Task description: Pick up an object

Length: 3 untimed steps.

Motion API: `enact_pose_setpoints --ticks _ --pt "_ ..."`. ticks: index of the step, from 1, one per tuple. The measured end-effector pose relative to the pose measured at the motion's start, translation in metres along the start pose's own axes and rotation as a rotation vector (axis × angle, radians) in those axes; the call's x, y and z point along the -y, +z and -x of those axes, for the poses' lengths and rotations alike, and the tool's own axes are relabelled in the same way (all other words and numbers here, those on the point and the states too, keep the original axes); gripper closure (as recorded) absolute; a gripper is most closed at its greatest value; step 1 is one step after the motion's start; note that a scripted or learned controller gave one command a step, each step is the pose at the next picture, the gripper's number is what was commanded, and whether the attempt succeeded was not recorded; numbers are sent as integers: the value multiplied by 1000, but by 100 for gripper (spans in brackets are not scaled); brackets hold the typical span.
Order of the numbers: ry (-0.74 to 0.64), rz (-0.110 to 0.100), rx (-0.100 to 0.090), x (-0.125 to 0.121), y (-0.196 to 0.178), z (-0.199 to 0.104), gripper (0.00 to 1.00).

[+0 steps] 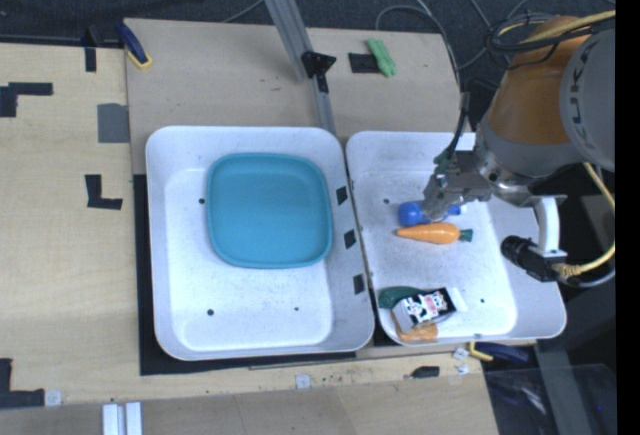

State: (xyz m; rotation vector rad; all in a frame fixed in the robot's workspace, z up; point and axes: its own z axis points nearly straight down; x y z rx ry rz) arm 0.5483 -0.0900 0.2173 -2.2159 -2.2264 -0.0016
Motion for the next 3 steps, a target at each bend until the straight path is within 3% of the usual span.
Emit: enact_pose_setpoints --ticks 2,3 --pt "0 -1 0 -25 -15 -108 100" --pt "1 -2 1 -39 -4 -158 100"
